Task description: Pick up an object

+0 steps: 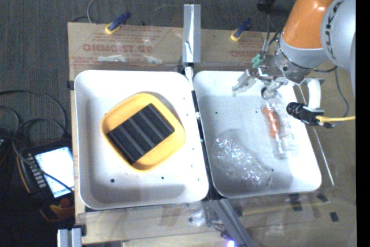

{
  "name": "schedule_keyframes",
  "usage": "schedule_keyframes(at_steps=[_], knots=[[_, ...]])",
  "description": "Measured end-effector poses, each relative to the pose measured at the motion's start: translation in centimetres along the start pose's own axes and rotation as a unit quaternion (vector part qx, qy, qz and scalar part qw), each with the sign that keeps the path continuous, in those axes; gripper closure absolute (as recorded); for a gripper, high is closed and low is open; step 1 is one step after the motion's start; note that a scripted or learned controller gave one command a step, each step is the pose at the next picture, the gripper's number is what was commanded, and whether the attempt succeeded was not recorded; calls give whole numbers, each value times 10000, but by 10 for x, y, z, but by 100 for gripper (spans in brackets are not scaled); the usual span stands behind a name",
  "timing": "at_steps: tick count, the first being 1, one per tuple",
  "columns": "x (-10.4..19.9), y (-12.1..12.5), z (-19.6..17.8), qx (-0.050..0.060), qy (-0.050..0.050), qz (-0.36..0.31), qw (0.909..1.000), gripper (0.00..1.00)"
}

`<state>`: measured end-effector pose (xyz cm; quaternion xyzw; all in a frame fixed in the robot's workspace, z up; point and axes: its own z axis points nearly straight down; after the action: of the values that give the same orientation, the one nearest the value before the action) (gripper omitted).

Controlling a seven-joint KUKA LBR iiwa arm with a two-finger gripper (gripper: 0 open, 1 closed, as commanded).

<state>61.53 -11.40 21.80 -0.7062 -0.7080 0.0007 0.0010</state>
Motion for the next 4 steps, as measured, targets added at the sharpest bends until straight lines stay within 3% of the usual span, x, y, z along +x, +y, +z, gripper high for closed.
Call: schedule_keyframes(at_steps=[1, 2, 3, 4], knots=[[4, -28, 36, -6, -5, -488, 9988, 0], [-57, -34, 46, -7, -9, -1016, 9948, 0], [-80, -6, 75, -196, -67, -1143, 9932, 0], [-84, -3, 76, -230, -89, -1369, 9903, 0]])
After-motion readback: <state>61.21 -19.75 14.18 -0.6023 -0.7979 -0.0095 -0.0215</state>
